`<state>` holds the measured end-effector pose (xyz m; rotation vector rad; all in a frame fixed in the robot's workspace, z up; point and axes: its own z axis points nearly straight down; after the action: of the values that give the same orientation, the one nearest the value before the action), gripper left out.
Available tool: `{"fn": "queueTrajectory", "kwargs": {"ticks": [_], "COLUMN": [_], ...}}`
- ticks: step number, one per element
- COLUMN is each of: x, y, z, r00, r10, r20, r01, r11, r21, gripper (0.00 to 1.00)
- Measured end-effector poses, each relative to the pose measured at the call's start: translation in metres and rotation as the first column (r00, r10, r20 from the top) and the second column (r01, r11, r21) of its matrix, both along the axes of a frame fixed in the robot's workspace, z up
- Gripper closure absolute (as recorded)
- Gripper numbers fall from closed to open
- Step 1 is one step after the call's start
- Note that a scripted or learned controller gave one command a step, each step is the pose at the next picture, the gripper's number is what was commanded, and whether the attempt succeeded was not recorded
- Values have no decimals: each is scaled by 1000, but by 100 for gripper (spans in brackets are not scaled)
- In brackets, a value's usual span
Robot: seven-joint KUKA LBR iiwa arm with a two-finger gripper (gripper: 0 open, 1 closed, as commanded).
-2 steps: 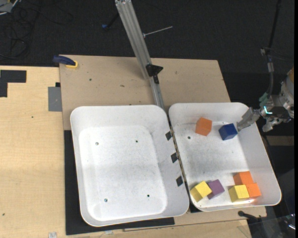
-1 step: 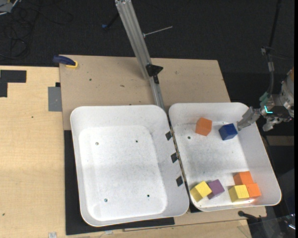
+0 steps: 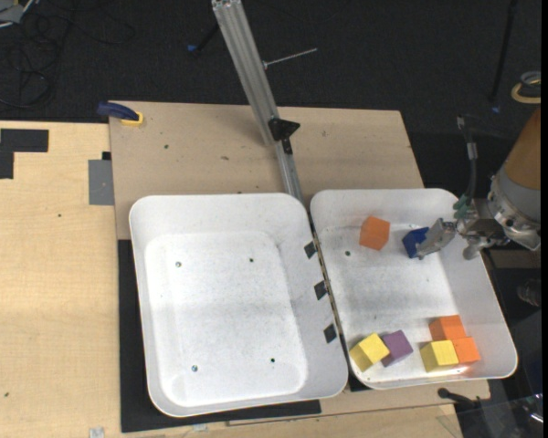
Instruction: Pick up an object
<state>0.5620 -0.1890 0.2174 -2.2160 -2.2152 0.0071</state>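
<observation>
My gripper (image 3: 450, 245) hangs over the right side of the right bin (image 3: 493, 308), its two fingers apart and nothing between them. A blue block (image 3: 414, 242) lies just left of the left finger (image 3: 432, 238), touching or nearly touching it from outside. An orange cube (image 3: 374, 233) sits further left in the same bin. Along the bin's front lie a yellow block (image 3: 370, 349), a purple block (image 3: 397, 344), another yellow block (image 3: 438, 355) and two orange blocks (image 3: 457, 338).
The left bin (image 3: 164, 226) stands beside the right one, joined by black clips (image 3: 320, 289). A slanted aluminium post (image 3: 256, 80) rises behind the bins. The wooden bench (image 3: 46, 245) extends to the left.
</observation>
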Motion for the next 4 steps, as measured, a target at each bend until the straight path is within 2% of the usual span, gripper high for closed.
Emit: {"fn": "queueTrajectory", "kwargs": {"ticks": [1, 2, 3, 4], "x": [0, -8, -7, -2], "y": [8, 1, -1, 7], "z": [-51, -105, -92, -43], "r00": [1000, 1000, 1000, 1000], "r10": [-1, -1, -7, 2], "r20": [1, 0, 5, 12], "r01": [1, 1, 7, -2], "r11": [1000, 1000, 1000, 1000], "r21": [0, 0, -1, -3], "gripper": [0, 0, 100, 100]}}
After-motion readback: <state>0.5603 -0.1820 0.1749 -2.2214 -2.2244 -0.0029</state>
